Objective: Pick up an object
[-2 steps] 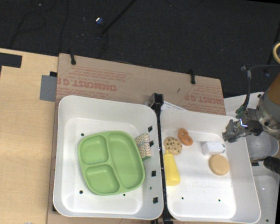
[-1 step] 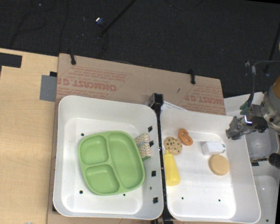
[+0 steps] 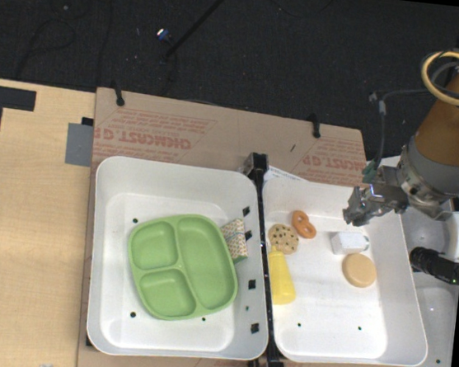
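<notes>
A: What is seen on the desk (image 3: 17,219), taken from the largest thing down?

B: Two shallow white bins are set side by side on cardboard. The left bin (image 3: 122,182) is largely taken up by a green divided plate (image 3: 181,266), lying flat with three compartments. A small patterned piece (image 3: 237,238) is tucked against the plate's right edge, near the divider between the bins.

A: And the right bin (image 3: 394,332)?

B: A yellow bottle-like object (image 3: 281,278) is laid along its left side. A round tan disc (image 3: 360,270) is found toward the right, with a small white block (image 3: 348,241) just above it. A chocolate-chip cookie (image 3: 283,238) is placed just above the yellow object, and a small orange ring (image 3: 304,224) lies beside the cookie, up and to its right.

A: Where is the arm (image 3: 449,122) held?

B: It is reached in from the right, and the tool (image 3: 365,205) is poised over the upper right part of the right bin, just above the white block.

A: Is anything pinched by the tool?

B: Nothing is seen between its tips; whether they are spread or pressed together cannot be told.
</notes>
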Tool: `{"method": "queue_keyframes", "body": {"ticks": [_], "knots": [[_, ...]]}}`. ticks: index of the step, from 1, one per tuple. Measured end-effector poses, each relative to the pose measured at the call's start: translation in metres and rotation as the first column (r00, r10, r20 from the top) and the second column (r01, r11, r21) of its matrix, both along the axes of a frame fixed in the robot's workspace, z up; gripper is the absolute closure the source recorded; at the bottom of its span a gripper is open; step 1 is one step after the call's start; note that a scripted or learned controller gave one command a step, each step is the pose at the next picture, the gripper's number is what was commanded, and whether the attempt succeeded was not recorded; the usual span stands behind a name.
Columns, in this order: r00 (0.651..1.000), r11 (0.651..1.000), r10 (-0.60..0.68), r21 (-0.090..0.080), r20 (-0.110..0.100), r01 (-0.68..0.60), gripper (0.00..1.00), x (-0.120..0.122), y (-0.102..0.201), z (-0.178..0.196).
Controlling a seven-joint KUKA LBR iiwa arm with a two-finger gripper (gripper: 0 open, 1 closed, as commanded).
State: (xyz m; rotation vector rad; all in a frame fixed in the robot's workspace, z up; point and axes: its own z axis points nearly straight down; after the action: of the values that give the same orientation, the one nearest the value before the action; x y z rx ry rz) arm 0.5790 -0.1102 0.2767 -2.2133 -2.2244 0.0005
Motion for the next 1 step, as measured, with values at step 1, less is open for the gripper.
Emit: {"method": "queue_keyframes", "body": {"ticks": [1], "knots": [[1.0, 1.0, -0.001, -0.001, -0.002, 0.001, 1.0, 0.0013, 0.0531, -0.0178]]}}
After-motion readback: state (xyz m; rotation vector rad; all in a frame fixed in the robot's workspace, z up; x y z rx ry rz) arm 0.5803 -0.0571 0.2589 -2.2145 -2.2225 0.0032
